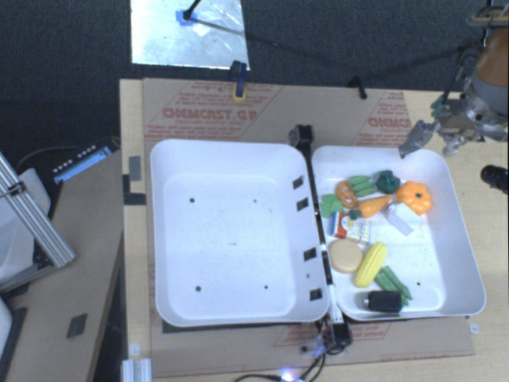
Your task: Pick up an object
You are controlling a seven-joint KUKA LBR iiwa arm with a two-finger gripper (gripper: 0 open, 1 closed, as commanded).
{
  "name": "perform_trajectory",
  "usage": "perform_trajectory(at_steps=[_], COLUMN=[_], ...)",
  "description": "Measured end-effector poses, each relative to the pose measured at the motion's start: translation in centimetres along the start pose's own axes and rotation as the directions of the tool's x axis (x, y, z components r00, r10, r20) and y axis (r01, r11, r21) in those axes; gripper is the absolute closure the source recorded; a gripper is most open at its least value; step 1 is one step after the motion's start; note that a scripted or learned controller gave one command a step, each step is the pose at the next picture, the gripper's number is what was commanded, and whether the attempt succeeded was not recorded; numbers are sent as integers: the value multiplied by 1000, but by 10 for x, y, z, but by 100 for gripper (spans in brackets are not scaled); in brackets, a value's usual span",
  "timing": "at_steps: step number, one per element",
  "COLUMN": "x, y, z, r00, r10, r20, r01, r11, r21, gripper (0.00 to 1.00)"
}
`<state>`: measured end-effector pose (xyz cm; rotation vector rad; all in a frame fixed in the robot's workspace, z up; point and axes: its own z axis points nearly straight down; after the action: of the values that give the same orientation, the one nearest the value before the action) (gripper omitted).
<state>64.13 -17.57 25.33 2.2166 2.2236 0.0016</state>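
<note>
At the far right corner of the right bin (457,213) I see my gripper (435,136), above the rim; its fingers (414,139) are spread and hold nothing. Below it, inside this bin, the toys lie close together: an orange pepper (415,196), a carrot (374,206), a yellow corn cob (371,263), a round beige disc (345,255) and a black block (384,300) (near the front wall). Beside it, the left bin (231,233) touches it on the tabletop (262,106).
</note>
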Motion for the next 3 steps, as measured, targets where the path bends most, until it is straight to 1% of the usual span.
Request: perform_trajectory(at_steps=[1,2,3], x=[37,89,90], y=[22,28,30], z=[174,167,154], r00=[1000,1000,1000], r10=[-4,-5,-2], r20=[-2,8,0], r01=[4,5,2], r11=[1000,1000,1000], r21=[0,0,-9], gripper=[0,0,100])
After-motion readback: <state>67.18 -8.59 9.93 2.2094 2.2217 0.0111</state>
